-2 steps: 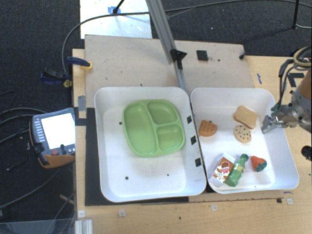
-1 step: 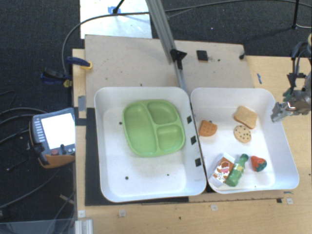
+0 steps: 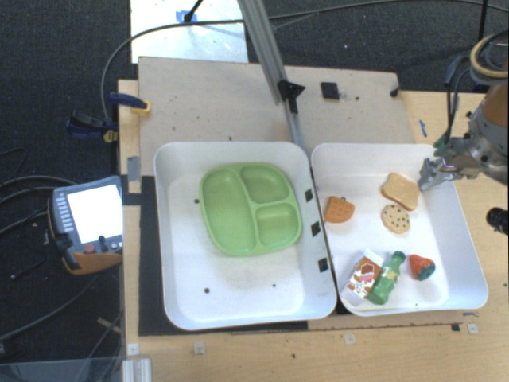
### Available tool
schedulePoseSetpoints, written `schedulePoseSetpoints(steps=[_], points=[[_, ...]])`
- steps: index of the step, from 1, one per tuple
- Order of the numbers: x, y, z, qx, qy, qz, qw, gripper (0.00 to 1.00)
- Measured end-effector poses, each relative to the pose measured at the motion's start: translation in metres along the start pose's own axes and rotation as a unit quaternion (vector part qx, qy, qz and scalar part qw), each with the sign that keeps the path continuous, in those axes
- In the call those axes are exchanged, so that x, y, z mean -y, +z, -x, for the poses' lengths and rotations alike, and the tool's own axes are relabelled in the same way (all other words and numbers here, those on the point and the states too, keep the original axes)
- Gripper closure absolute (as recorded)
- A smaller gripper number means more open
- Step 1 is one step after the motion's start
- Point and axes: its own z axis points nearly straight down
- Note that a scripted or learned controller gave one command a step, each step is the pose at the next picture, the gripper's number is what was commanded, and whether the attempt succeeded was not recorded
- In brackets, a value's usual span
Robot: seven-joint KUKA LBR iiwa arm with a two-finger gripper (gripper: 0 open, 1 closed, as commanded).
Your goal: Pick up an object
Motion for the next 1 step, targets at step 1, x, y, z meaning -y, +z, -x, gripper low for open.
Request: schedulePoseSetpoints(steps=[1], points=[[-0.0081, 0.0128, -0.0483, 0.000, 0.001, -0.001, 1.0000, 1.00]])
